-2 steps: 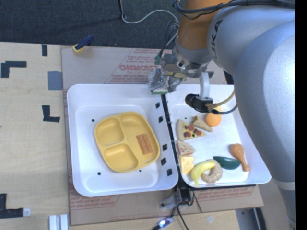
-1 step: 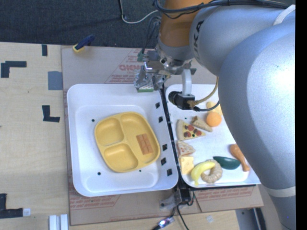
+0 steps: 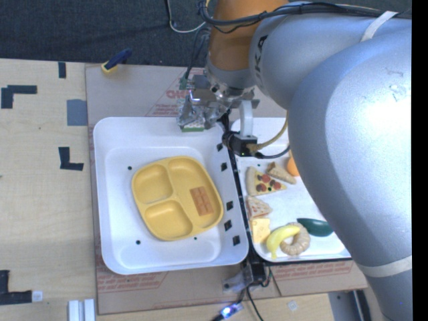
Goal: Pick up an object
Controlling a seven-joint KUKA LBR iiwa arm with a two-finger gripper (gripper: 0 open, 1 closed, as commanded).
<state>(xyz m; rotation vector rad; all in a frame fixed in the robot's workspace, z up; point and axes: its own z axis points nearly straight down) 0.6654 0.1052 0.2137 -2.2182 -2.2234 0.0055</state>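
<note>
Overhead, the grey two-finger gripper (image 3: 200, 116) hangs above the far rim of the left shallow white bin (image 3: 107, 179). A yellow three-compartment plastic tray (image 3: 175, 197) lies in that bin, with a brown rectangular block (image 3: 201, 200) in its right-hand compartment.

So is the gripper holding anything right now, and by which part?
It cannot be told. The gripper sits above the far rim of the left bin, away from the yellow tray.

two white bins (image 3: 107, 179), one yellow tray (image 3: 175, 197), one banana (image 3: 281, 236)
</note>
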